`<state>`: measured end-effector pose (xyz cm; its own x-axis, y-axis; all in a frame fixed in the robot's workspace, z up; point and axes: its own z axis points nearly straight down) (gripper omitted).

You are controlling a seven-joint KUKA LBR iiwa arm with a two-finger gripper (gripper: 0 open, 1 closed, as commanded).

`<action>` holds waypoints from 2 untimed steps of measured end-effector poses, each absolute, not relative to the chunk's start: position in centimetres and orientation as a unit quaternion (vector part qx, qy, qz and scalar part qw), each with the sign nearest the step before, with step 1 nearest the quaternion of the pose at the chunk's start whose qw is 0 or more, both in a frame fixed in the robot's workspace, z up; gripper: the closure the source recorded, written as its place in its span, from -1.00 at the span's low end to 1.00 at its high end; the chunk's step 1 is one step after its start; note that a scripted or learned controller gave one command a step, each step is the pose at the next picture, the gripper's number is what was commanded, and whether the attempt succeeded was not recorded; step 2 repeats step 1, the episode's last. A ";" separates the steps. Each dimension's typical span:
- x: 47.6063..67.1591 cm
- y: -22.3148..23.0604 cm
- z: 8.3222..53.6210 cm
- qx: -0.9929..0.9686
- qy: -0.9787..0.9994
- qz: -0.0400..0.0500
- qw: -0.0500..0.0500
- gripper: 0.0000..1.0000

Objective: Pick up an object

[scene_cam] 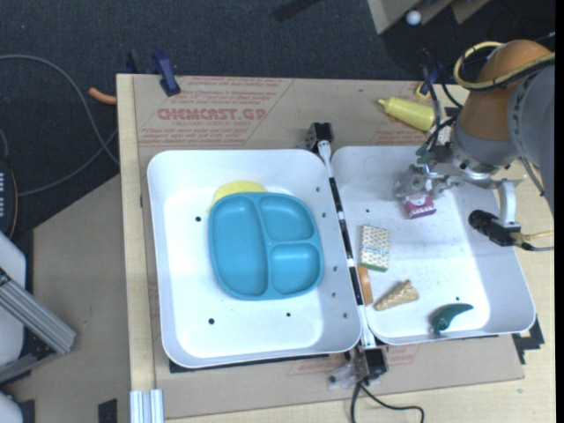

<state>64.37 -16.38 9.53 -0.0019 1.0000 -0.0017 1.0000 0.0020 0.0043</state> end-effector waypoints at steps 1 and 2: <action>66.3 -11.9 8.3 0.707 0.707 -0.005 -0.006 1.00; 66.3 -11.9 8.3 0.707 0.707 -0.005 -0.006 1.00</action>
